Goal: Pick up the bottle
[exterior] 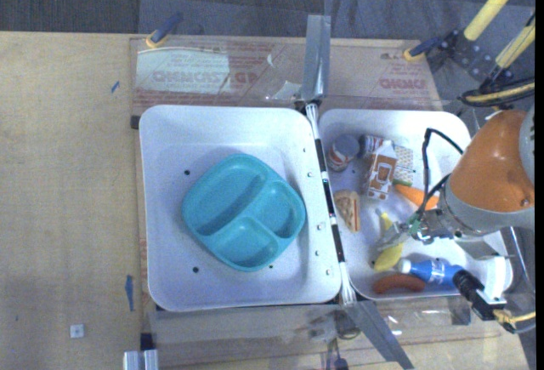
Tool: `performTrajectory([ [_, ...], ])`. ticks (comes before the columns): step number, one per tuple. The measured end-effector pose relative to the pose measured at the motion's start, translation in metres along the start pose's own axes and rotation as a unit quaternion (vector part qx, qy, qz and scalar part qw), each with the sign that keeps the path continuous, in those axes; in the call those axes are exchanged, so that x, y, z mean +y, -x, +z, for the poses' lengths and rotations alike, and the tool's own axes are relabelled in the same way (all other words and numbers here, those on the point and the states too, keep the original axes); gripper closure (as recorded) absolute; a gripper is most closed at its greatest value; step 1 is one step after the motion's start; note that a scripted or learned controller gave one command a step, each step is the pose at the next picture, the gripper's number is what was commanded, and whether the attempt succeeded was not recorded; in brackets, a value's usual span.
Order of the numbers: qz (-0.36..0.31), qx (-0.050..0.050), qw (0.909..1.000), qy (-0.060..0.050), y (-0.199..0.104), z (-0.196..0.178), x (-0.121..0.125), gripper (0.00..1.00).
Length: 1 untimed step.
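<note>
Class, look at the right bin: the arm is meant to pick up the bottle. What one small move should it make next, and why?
Probably a short shift toward the near wall, then down. The pincer hangs over the banana, while the blue bottle lies on its side nearer the bin's front edge, beside a red sausage. Centring over the bottle first should avoid catching the neighbours.

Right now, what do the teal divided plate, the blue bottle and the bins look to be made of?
Teal divided plate: likely moulded plastic, matte; even colour, soft rounded dividers, no glare.
Blue bottle: probably plastic, slightly glossy; light streak along its blue body, white cap end. Too small to be sure.
Bins, left and right: probably thin white plastic, semi-matte; rounded corners and formed rims.
</note>
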<state>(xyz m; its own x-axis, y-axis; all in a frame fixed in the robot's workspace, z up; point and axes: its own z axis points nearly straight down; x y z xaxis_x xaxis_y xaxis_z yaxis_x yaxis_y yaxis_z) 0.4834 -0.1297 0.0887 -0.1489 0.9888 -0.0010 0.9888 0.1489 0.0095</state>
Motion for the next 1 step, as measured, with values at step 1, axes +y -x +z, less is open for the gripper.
performTrajectory([
  [1, 0.001, -0.001, 1.0, 0.002, 0.0012, -0.0104, 0.0014, 1.0],
])
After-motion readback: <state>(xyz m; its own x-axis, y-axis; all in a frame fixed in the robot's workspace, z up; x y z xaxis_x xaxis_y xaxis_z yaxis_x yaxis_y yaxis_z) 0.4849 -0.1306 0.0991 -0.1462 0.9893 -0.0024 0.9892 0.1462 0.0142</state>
